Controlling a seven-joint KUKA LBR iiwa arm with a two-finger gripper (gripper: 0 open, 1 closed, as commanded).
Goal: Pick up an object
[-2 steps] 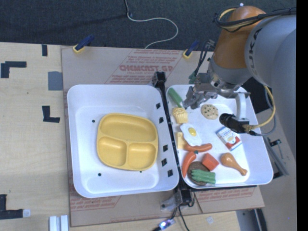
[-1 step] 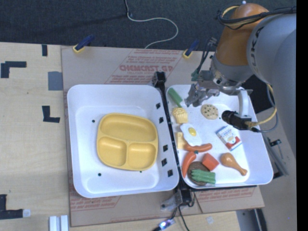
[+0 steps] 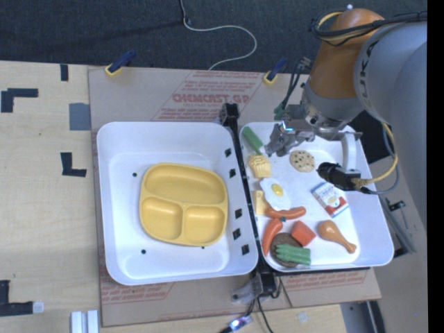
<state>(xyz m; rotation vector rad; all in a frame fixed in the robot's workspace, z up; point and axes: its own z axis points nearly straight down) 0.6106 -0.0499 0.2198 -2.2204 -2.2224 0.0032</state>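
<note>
1. Camera view, surface: pale wood worktop [image 3: 41,207] with black tape marks at the left. A cardboard sheet [image 3: 201,96] with red print lies under the two bins, held by two blue-and-yellow clamps along its upper edge. Dark carpet [image 3: 90,12] fills the top of the frame, with a thin white cable [image 3: 222,30] looping across it.
2. Left bin [image 3: 111,186], centre of frame: holds one yellow divided tray [image 3: 184,203] with three compartments.
3. Right bin [image 3: 371,238], right of centre: holds the toy food.
4. Arm [image 3: 368,54]: enters from the upper right, orange band at the top, wrist angled down and to the left. Gripper [image 3: 281,143] sits low over the upper left part of the right bin, just above the corn cob. Finger state: cannot tell.
5. Count, right bin: one green vegetable [image 3: 252,141]; one corn cob [image 3: 259,165]; one cookie [image 3: 302,160]; one fried egg [image 3: 275,191]; one sausage [image 3: 286,214]; one carrot [image 3: 270,236]; one drumstick [image 3: 336,234]; one small carton [image 3: 327,198]; one dark burger-like piece [image 3: 288,250] at the bottom edge.
</note>
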